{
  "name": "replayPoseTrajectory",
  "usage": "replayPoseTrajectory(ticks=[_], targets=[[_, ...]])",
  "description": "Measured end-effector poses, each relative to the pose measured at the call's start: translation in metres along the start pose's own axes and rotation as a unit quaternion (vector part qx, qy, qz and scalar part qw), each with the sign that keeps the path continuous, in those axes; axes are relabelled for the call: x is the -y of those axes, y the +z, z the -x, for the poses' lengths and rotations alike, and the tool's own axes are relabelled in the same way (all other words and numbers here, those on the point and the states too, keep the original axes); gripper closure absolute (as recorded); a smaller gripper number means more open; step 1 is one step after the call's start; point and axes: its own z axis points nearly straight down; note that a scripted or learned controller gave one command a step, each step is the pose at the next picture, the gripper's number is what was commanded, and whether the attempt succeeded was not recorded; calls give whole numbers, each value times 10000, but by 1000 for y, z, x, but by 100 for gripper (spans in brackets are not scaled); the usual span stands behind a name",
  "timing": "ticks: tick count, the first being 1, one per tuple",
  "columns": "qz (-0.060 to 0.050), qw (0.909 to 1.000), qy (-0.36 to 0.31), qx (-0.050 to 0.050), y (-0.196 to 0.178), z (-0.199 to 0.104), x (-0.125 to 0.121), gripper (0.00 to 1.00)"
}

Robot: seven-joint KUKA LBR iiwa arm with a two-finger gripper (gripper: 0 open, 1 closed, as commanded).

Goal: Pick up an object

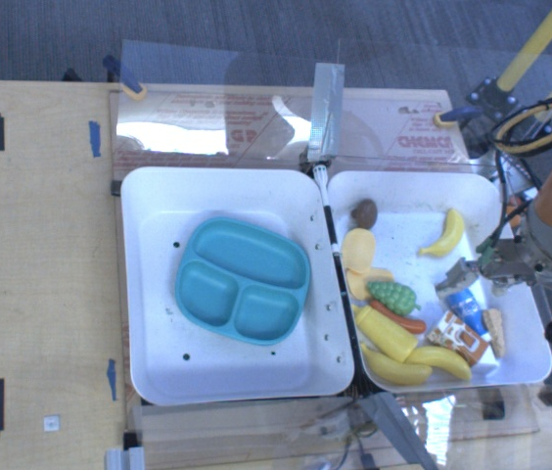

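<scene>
- Two white bins sit side by side; the left bin [149, 360] holds a teal divided plate [243, 280], the right bin [526, 355] a heap of toy food.
- Candidates there: a banana [444, 234] lying apart, a brown ball [364, 212], and a blue packet [468, 310].
- Gripper [462, 280] hangs just above that packet; whether it is apart or closed, I cannot tell.
- Best approach, I judge: descend straight and centred on one item, avoiding the bin wall.
</scene>
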Motion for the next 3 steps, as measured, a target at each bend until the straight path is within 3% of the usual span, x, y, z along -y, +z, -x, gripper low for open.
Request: replayPoseTrajectory(ticks=[1, 2, 3], targets=[[53, 9996, 263, 18, 100, 36, -42, 0], [68, 9996, 268, 20, 89, 35, -43, 100], [68, 9968, 799, 1, -24, -18, -87, 100]])
